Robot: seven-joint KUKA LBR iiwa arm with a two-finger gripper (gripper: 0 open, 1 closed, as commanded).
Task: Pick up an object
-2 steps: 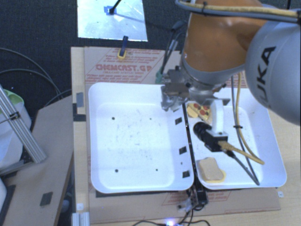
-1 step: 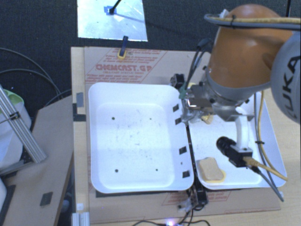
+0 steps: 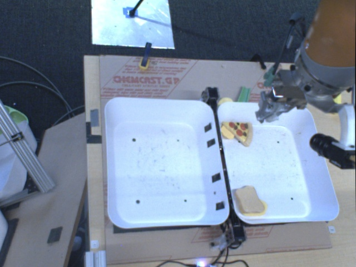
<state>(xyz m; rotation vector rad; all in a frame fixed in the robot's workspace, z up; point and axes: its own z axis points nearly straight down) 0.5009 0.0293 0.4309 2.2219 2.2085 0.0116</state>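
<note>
In the right bin (image 3: 311,204) a toy pizza slice (image 3: 237,131), yellow with red spots, lies near the far left corner. A tan slice of toy bread (image 3: 249,199) rests by that bin's near left corner. My gripper (image 3: 266,114) hangs over the bin's far edge, a little to the right of the pizza slice and above it. I see nothing between its fingers, and their state is not clear from this angle.
The left bin (image 3: 119,204) lies beside the right one, with a black divider strip (image 3: 218,149) between them. Behind the bins, on the cardboard, sit a small yellow thing (image 3: 225,101) and a green stick (image 3: 243,94).
</note>
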